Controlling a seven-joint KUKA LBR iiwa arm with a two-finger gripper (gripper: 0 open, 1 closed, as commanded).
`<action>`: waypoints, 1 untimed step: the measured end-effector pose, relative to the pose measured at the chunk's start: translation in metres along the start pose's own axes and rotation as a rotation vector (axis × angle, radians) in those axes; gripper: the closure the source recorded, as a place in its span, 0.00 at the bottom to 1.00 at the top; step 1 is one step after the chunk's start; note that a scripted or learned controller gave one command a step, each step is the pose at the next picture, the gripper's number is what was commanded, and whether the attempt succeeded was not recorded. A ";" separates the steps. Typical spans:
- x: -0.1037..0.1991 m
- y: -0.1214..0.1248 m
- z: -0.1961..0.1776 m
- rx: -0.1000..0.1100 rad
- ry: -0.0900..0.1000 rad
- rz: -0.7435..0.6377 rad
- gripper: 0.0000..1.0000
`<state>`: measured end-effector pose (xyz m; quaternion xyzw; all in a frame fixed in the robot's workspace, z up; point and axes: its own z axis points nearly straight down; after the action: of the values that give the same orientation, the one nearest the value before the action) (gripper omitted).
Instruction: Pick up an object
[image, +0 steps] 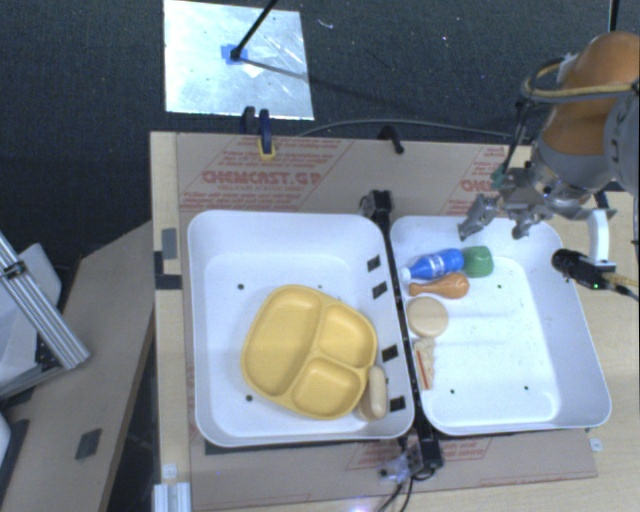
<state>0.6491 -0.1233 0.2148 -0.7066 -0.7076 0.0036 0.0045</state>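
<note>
The arm (590, 95) enters at the upper right of the frame, its orange band uppermost and the grey wrist below it, angled down and to the left. The gripper (497, 222) hangs at the wrist's lower left end, its two fingers (470, 226) spread apart and pointing downward, nothing between them

My arm (590, 110) is grey, rounded and bulky, with a broad orange band above the wrist. A thin dark cable loops around that band. My pincer (497, 220) is grey metal with two short fingers.
</note>
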 end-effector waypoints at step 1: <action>0.000 0.002 -0.009 -0.013 -0.001 -0.002 0.00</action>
<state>0.6515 -0.1229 0.2235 -0.7059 -0.7083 -0.0006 -0.0006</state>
